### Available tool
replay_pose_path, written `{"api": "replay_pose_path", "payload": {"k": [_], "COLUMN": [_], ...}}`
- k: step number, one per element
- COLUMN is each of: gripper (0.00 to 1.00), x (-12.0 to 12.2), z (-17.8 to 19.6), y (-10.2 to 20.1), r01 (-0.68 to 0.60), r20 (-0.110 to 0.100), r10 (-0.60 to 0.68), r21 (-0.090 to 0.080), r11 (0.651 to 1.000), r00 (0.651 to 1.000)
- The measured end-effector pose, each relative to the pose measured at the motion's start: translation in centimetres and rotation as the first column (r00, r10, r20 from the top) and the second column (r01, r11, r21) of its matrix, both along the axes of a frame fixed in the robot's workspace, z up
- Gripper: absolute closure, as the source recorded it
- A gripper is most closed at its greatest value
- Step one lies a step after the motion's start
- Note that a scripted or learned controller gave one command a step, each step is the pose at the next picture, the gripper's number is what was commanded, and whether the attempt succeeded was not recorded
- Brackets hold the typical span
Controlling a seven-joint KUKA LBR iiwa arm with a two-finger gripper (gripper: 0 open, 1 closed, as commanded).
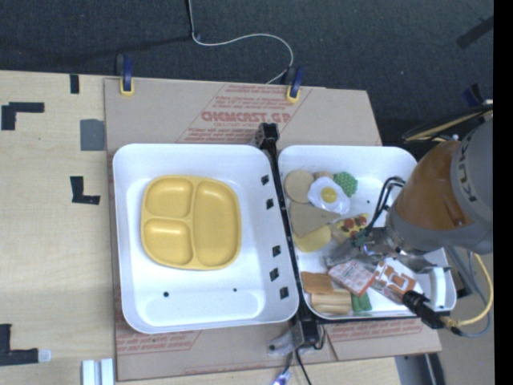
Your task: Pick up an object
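Two shallow white bins sit side by side on a cardboard-covered tabletop (337,111). A yellow divided plate (191,221) lies in the left bin (136,295). Toy food, including a fried egg (328,193) and bread (327,293), crowds the right bin (401,160). There the grey arm's gripper (362,247) reaches low among the food.
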State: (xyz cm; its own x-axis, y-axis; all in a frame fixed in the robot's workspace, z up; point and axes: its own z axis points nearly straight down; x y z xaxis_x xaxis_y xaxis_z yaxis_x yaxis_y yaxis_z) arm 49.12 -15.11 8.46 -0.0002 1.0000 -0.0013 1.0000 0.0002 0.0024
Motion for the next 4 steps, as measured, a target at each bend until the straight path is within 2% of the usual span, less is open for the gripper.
{"api": "replay_pose_path", "payload": {"k": [1,2,3,4], "gripper": [0.00,0.00,0.00,0.00], "x": [4.1,8.5,2.6,6.8], "z": [-0.1,-0.1,-0.1,-0.1], "y": [2.7,0.3,5.5,4.2], "r01": [-0.003,-0.003,-0.002,-0.001], "r20": [-0.004,-0.005,-0.006,-0.006], "r10": [0.003,0.003,0.002,0.001], "r21": [0.000,0.003,0.002,0.002], "r11": [1.000,1.000,1.000,1.000], "r00": [1.000,1.000,1.000,1.000]}}
